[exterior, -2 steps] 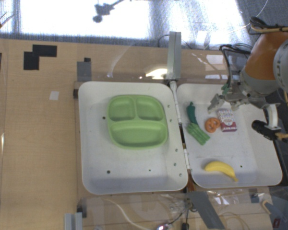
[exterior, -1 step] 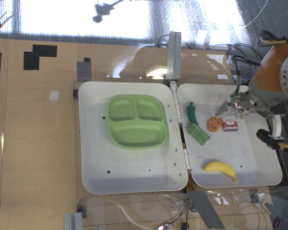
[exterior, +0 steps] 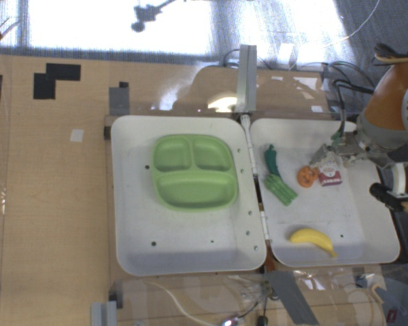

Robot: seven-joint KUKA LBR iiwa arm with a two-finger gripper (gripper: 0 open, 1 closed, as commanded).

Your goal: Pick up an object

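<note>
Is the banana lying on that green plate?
No, the banana lies in the right bin, near its front edge, while the green plate sits in the left bin.

Two bins [exterior: 190,250], white, smooth plastic look, slight sheen. Divided plate [exterior: 194,172]: matt green plastic. Banana [exterior: 313,240]: glossy yellow. Bench [exterior: 47,202]: pale wood-like, matt.

Fixed overhead cam, slanted down, both bins [exterior: 190,131] in frame
</note>
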